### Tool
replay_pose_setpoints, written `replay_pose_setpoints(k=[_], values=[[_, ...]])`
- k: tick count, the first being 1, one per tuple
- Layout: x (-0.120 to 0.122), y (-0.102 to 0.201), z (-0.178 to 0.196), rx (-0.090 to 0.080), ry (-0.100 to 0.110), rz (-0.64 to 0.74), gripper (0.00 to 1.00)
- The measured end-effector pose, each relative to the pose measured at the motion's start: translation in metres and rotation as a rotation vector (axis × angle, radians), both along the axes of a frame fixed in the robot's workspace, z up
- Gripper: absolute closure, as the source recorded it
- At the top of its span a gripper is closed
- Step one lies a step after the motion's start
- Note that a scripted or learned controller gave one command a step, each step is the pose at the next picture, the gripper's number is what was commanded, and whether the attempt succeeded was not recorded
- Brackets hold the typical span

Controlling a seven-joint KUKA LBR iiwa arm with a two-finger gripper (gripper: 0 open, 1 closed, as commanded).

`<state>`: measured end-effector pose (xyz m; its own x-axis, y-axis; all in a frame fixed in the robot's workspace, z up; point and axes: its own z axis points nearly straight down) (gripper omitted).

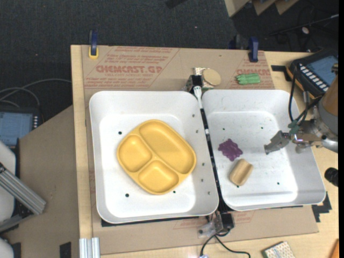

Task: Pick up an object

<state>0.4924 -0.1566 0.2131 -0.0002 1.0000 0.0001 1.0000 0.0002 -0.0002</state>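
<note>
Gripper (273,144) of mine hangs low over the right bin (269,104), near the purple piece (230,149) and tan block (241,172), holding nothing I can see.

We see a brown cardboard-covered desk (134,69) printed with red lettering, and two blue clamps (93,43) grip its far edge. Near that edge lies a small green oblong object (248,79), with a round tan disc (211,78) just to its left. Dark carpet (107,9) lies beyond the desk. At the far right we make out a dark device with a bluish screen (317,71), with black cables (293,98) close by. At the left edge lies a grey metal rail (21,190).
</note>
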Motion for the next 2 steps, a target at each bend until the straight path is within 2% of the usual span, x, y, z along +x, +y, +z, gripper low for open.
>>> replay_pose_setpoints(k=[1, 2], values=[[0.032, 0.051, -0.092, 0.005, 0.008, 0.005, 0.00], [0.059, 0.065, -0.131, 0.000, -0.001, 0.002, 0.00]])
